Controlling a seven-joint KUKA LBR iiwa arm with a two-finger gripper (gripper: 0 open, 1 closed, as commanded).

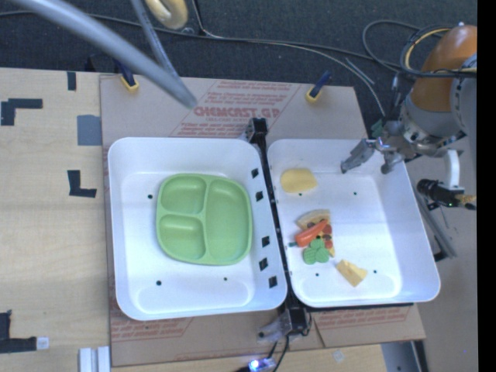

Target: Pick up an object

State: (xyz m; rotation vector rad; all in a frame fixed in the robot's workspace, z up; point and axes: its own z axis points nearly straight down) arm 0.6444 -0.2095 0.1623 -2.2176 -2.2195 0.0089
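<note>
In the right white bin (pixel 403 242) lie a pale yellow lump (pixel 297 180), a pile of small toy foods in orange, red and green (pixel 316 237), and a yellow cheese wedge (pixel 351 272). My gripper (pixel 370 158) hangs over the bin's far right corner, above and to the right of the yellow lump. Its fingers (pixel 355 160) stand apart with nothing between them.
The left white bin (pixel 128 208) holds a green divided plate (pixel 204 217). A black clip divider (pixel 267 208) runs between the bins. Cables cross the dark floor behind, and a grey pole (pixel 101 29) slants across the upper left.
</note>
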